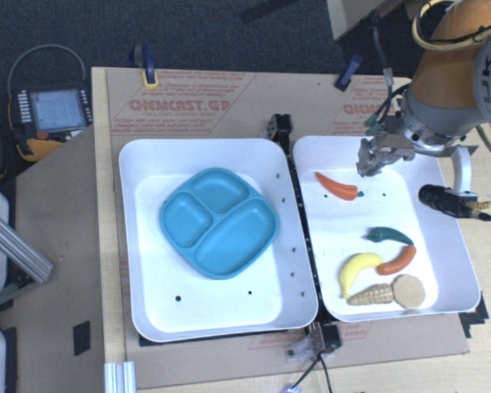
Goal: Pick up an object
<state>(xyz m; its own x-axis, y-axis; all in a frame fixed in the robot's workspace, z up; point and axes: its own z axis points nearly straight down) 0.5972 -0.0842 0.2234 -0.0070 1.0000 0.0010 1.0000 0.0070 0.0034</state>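
Gripper (375, 160) hangs over the right bin (442, 244), just up-right of the orange chili (337, 187). Can't tell its state. Chili's long axis runs from upper-left to lower-right. Judgement: a short shift down-left, with the gripper closing across that axis, should centre it.

The hand (375, 161) hovers just beside the red pepper (338, 187) in the right bin (450, 244).

Both white bins (147, 244) are seen as smooth, slightly glossy plastic. The blue divided plate (219, 232) appears as matt plastic. The worktop (229, 97) is faced with printed brown paper film. Toy banana (356, 271) is noted as glossy plastic
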